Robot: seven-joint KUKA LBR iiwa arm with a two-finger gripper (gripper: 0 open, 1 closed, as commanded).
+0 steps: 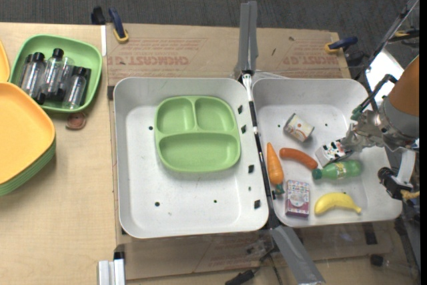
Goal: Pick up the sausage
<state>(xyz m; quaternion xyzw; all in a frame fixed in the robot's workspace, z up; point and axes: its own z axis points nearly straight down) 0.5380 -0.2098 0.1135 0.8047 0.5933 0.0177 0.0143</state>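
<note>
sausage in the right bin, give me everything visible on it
The short reddish-orange sausage looks smooth and glossy, like plastic toy food, slightly curved with rounded ends. It lies flat on the floor of the right shallow white bin, running from upper left to lower right. The orange carrot lies just left of it, and the green bottle is close to its right end; contact is unclear. Nothing grips it.

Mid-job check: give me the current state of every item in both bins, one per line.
Red-orange sausage: lying flat in right bin, ungripped.
Orange carrot: lying by the divider.
Green plastic bottle: on its side.
Yellow banana: lying flat.
Purple carton: lying flat.
Small tan box: tilted.
Green divided plate: upright in left bin.
Gripper: low beside the bottle.
</note>
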